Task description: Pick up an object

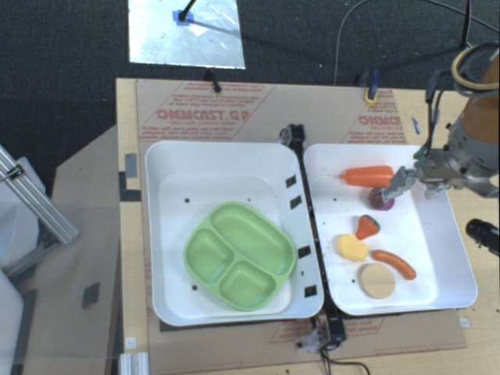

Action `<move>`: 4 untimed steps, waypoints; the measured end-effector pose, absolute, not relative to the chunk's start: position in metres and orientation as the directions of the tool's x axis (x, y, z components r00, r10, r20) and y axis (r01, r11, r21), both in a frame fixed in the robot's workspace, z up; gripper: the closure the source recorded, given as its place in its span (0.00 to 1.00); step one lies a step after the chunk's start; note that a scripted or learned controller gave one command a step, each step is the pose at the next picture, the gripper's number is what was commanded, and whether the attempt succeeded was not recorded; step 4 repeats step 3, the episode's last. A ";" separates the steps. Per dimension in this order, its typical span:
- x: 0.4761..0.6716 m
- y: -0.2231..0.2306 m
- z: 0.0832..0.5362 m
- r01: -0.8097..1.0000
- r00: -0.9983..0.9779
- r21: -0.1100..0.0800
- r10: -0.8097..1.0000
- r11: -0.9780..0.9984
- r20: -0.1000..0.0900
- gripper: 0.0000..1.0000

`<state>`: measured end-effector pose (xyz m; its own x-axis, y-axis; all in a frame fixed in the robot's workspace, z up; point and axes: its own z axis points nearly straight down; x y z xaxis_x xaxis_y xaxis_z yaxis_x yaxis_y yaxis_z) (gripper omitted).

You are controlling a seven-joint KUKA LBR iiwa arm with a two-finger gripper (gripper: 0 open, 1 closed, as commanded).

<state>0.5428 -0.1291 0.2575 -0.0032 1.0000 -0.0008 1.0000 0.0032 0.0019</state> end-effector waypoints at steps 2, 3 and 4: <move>0.602 0.009 0.334 1.000 -0.020 0.012 1.000 0.020 0.005 1.00; 0.649 0.065 0.546 1.000 -0.010 0.023 1.000 0.010 0.002 1.00; 0.649 0.065 0.546 1.000 -0.010 0.023 1.000 0.010 0.002 1.00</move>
